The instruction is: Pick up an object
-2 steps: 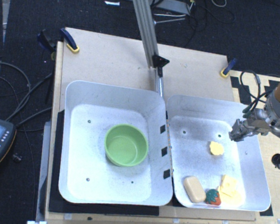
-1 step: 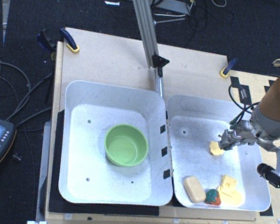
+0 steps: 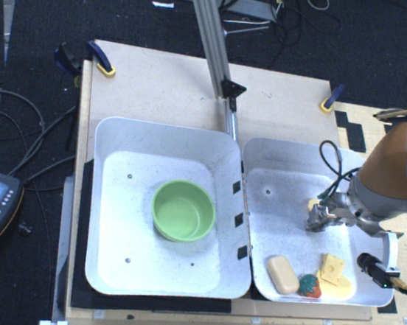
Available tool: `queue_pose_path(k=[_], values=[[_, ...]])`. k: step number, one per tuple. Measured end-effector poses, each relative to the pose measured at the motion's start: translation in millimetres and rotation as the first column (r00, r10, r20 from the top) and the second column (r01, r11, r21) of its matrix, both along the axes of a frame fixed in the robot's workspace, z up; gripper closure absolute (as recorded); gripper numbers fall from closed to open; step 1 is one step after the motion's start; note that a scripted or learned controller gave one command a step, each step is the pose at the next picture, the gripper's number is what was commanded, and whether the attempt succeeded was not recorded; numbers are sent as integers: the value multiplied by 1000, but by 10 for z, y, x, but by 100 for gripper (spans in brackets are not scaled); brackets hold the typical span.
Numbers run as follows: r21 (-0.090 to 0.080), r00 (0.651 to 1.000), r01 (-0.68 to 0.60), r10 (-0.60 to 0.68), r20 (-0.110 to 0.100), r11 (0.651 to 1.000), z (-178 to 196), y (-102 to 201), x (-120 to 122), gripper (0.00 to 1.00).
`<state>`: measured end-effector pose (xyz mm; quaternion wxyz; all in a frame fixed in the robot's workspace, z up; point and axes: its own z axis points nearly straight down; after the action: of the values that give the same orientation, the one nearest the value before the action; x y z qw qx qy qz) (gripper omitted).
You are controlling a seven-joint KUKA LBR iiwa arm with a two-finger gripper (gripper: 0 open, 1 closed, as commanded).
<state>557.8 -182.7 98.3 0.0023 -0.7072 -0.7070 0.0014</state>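
Objects lying in right bin (image 3: 277, 168), near front: cheese wedge (image 3: 333, 270), tan block (image 3: 282, 274), small red-green piece (image 3: 310, 285). Green bowl (image 3: 184, 210) sitting in left bin (image 3: 116, 146). Gripper (image 3: 318, 218) hovering over right bin's middle; grip state unclear.

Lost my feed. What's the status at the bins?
Gripper low in right bin. Cheese wedge, bread roll near front wall, untouched. Green bowl in left bin.

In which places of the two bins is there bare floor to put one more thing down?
Left bin: bare floor all around the green bowl. Right bin: bare from the far wall to the tool. Crowded: its near corner, with tan block, cheese wedge and red-green toy.
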Motion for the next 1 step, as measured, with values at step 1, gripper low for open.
queue_pose_path(k=[1], values=[[-1, 1000, 0, 0, 5, 1000, 128, -3, 17, 100]])
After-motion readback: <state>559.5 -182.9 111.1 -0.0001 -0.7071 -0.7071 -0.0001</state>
